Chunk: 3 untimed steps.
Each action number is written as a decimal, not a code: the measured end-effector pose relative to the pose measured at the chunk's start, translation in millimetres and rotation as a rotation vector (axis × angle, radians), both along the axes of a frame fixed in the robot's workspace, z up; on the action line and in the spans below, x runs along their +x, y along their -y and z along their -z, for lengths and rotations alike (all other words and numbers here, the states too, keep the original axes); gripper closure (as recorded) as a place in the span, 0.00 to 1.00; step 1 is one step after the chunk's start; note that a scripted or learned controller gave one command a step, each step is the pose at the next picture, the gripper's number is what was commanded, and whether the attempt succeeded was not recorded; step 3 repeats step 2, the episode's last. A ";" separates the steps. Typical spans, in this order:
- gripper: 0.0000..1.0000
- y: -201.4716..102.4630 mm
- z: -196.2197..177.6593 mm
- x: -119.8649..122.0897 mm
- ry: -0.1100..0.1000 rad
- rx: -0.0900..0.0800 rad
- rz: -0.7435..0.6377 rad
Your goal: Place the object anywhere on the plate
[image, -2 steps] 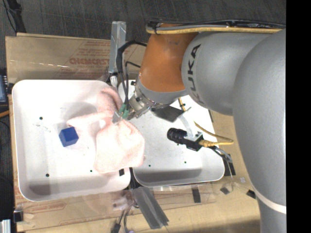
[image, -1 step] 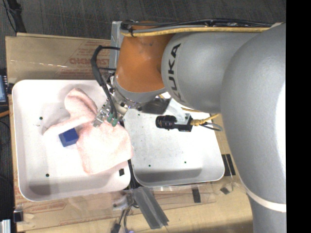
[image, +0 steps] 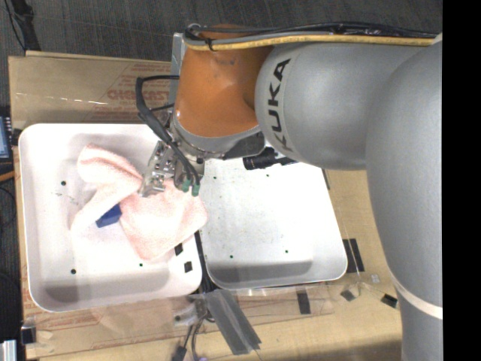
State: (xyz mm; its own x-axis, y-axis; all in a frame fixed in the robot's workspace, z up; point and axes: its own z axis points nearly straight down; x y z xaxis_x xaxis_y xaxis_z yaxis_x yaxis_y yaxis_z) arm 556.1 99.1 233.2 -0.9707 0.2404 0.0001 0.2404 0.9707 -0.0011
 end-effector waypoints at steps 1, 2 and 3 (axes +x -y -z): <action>1.00 -7.1 2.5 -6.9 -0.003 0.000 -0.247; 0.00 -6.9 2.2 -6.8 -0.002 0.000 -0.247; 0.00 -6.9 2.2 -6.8 -0.002 0.000 -0.247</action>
